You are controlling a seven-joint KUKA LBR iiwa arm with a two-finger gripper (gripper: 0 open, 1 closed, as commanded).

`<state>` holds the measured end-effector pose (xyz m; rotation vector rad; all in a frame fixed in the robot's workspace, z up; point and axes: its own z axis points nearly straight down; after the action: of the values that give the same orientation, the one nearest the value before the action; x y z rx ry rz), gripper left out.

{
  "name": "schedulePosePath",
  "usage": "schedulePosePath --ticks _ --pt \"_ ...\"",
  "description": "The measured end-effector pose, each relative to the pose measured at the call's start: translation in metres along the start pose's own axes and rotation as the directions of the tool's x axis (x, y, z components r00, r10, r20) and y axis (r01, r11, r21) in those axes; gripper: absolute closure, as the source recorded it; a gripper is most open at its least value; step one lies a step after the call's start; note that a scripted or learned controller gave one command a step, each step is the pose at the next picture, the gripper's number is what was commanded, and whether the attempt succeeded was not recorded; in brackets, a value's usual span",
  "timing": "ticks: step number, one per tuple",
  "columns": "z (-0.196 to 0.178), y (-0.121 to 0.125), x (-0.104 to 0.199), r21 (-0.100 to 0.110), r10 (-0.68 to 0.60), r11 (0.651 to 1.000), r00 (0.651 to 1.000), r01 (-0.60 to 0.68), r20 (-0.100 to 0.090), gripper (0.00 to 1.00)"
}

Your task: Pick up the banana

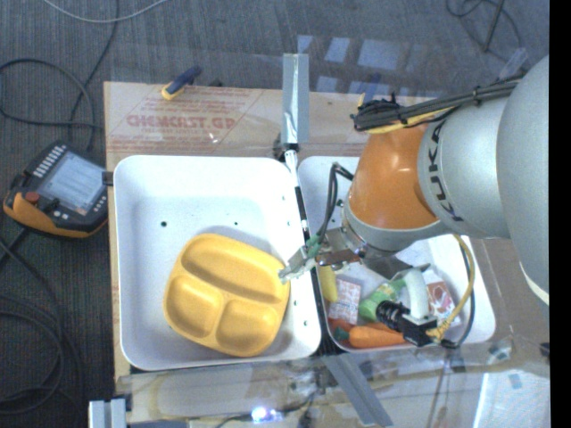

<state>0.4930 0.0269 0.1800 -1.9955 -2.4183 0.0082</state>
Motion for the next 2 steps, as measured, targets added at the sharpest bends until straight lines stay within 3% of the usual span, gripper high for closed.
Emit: schedulePosePath --ticks 1,2 --pt "0.000 0.003 0.065 0.000 0.329 0.944 0.944 -0.329 0.002 0.00" --pt "0.070 0.016 0.104 -0.019 0.470 0.882 0.882 -0.470 -0.003 0.00"
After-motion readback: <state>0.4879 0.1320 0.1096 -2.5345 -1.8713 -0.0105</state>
